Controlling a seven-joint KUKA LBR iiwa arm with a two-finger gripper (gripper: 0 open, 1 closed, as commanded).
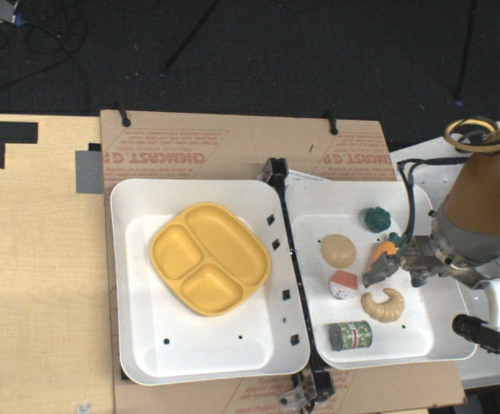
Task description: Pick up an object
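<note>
Right bin (422,339): several small objects are seen lying on its floor, none of them lifted.
Orange piece (385,250): seen just beside the end effector, touching or nearly so.
End effector (386,266): seen low over the right bin's middle; whether its fingers are spread or pressed together cannot be told.
Nearby objects: a teal lump (376,218), a beige ball (338,250), a red-and-white piece (343,284), a tan croissant shape (383,304), a green can (351,335) on its side.
Left bin (138,335): a yellow divided plate (209,258) is held in it.
Surface (34,266): pale wood, with cardboard under both bins.
</note>
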